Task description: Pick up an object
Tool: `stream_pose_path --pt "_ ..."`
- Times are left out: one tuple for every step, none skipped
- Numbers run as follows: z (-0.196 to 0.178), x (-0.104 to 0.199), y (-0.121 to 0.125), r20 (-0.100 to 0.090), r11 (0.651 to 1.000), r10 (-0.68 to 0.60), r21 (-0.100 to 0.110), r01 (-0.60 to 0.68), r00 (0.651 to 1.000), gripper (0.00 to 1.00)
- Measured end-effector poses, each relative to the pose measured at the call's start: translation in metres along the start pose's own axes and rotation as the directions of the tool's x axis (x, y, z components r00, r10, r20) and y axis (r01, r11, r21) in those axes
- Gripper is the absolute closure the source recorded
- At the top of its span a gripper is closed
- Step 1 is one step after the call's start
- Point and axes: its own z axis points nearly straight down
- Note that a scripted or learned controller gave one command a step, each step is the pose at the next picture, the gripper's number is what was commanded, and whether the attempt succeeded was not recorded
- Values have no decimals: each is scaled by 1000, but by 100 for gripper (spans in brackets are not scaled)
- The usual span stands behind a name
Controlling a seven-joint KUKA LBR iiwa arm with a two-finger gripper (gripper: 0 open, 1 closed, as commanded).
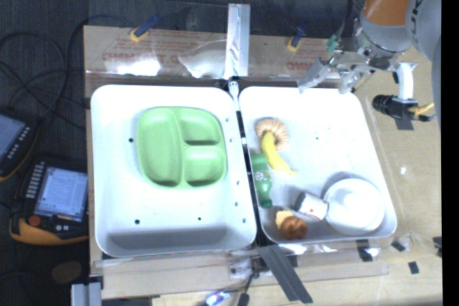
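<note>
I see the gripper [331, 77] hanging over the far rim of the right bin [366, 122], fingers spread and nothing between them. The objects crowd that bin's left and near side — a doughnut [272, 130] touching a banana [275, 154], a green bottle [261, 178] against the dividing wall, a pastry [292, 226], a small box [312, 206] and a white bowl [352, 204]. The far right of the floor is bare. A green tray [181, 145] sits in the left bin [115, 226].
</note>
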Motion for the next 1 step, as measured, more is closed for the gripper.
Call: stream_pose_path --pt "65 80 -19 2 823 568 3 -568 823 0"
